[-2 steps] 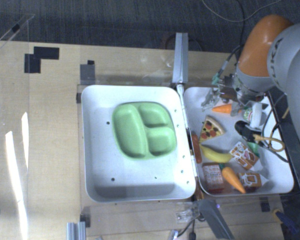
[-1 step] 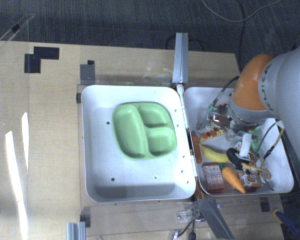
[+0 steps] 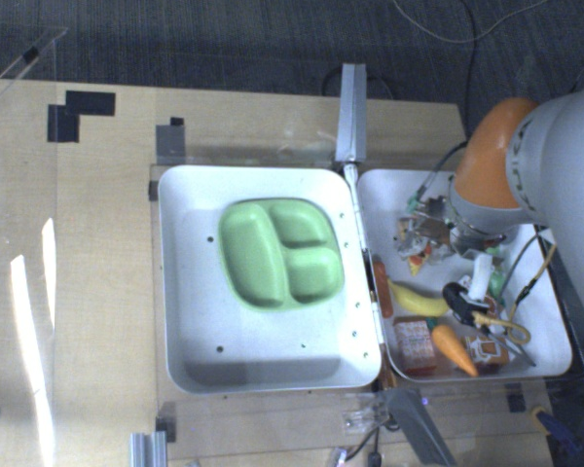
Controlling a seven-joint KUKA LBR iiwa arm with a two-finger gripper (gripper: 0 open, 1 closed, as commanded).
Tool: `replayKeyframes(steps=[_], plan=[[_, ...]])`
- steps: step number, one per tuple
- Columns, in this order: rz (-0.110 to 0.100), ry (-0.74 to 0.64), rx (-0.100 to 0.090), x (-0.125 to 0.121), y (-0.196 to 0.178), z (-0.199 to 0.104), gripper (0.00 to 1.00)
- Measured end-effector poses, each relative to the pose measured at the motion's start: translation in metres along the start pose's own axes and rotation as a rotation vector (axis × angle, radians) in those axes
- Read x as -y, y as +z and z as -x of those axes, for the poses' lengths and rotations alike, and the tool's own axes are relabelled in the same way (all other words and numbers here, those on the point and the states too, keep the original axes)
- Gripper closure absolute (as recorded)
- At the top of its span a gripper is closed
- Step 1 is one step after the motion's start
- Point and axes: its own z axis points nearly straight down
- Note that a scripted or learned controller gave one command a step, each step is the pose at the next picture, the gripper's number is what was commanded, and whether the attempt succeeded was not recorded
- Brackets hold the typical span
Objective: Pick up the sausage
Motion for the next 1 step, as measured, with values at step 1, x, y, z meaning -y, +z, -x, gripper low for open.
replayKeyframes(steps=[1], plan=[[-0.008, 0.049, 0.005, -0.0092, -0.0834, -0.0085, 1.00]])
